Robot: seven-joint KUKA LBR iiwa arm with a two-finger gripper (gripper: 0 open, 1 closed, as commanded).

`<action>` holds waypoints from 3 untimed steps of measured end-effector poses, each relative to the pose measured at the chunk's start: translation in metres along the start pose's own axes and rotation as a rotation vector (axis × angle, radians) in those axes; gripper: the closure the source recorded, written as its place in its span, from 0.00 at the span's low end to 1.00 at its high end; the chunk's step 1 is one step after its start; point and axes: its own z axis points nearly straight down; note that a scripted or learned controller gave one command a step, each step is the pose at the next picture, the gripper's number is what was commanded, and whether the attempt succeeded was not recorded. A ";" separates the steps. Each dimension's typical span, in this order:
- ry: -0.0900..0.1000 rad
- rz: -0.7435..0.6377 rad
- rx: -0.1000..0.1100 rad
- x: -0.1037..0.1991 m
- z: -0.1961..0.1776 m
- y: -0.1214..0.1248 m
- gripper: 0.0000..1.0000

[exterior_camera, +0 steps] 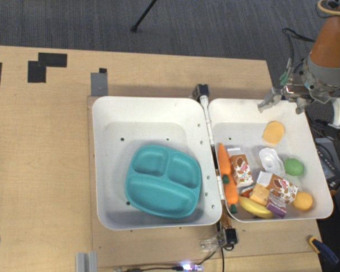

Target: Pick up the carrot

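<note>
Camera view, looking down on the bench [39, 169]: two shallow white bins side by side. Left bin [107, 123] holds a teal divided tray [163, 180], sitting low and toward 5 o'clock of the bin floor. Right bin [246, 118] carries the clutter. The carrot [226, 176] lies along the right bin's left wall, long axis running roughly 12 to 6 o'clock, orange body with a small green bit partway down, pressed against the divider between the bins. Just beside it at 3 o'clock, a printed snack packet [240, 169]. At the carrot's lower end, toward 4 o'clock, a banana [255, 208], touching or nearly so; cannot tell which. Further out: a white crumpled object [271, 160], a green round fruit [293, 166], an orange round fruit [302, 200], a second printed packet [281, 188], and a pale orange slab [273, 132] alone near the bin's upper part. The arm [331, 44] enters at the upper right, orange band showing above the grey wrist. The gripper [283, 98] hangs over the right bin's upper right rim, empty, nothing between its fingers, which stand spread apart. From the gripper, the carrot lies toward 7 o'clock, well apart, across the bin, with the pale orange slab roughly between them.
</note>
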 end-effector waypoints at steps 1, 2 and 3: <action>0.022 -0.154 0.015 -0.026 0.107 0.007 0.00; -0.003 -0.334 -0.007 0.002 -0.044 0.008 0.00; 0.013 -0.287 0.013 -0.027 0.098 0.005 0.00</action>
